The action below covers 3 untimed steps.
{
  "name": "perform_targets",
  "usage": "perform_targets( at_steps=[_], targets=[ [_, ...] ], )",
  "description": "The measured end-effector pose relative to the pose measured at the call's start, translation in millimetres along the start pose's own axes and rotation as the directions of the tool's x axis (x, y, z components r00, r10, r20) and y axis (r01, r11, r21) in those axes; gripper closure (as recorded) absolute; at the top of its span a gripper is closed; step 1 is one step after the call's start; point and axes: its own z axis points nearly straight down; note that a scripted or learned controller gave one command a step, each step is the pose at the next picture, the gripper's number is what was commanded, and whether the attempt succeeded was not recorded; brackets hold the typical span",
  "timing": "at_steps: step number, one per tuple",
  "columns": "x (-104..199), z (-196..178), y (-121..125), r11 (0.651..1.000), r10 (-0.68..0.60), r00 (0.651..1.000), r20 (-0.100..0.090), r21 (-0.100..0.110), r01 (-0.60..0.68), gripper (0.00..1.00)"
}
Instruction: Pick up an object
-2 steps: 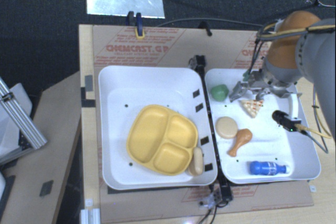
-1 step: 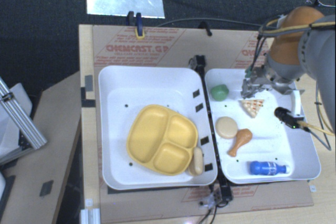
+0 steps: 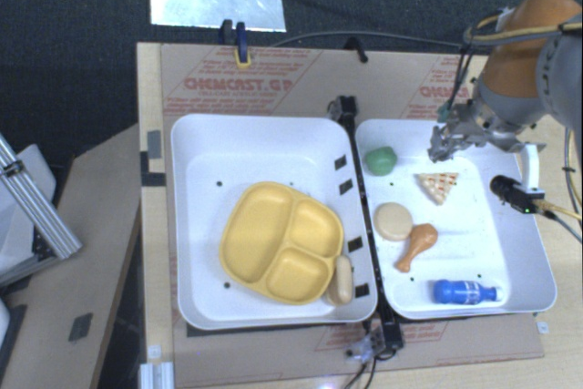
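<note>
Nearest your view, a blue bottle (image 3: 464,291) lay on its side at the right bin's (image 3: 533,260) front edge. Behind it you had a chicken drumstick (image 3: 416,246) touching a round tan biscuit (image 3: 393,220), then a pizza slice (image 3: 439,186) and a green ball (image 3: 381,160). Your claw (image 3: 444,148) hung just above the pizza slice, holding nothing; whether it was spread or pressed together you could not tell. Your left bin (image 3: 196,187) held a yellow divided tray (image 3: 281,241) with a bread roll (image 3: 342,279) beside it.
</note>
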Motion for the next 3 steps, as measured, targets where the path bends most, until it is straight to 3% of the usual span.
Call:
perform_targets(
  at_steps=[2,3],
  targets=[
    [-14,-108,2,1.000,0.000,1.000,0.002,-0.004,0.000,1.00],
    [35,-110,12,1.000,-0.008,1.000,0.000,0.000,0.008,1.00]
  ],
)
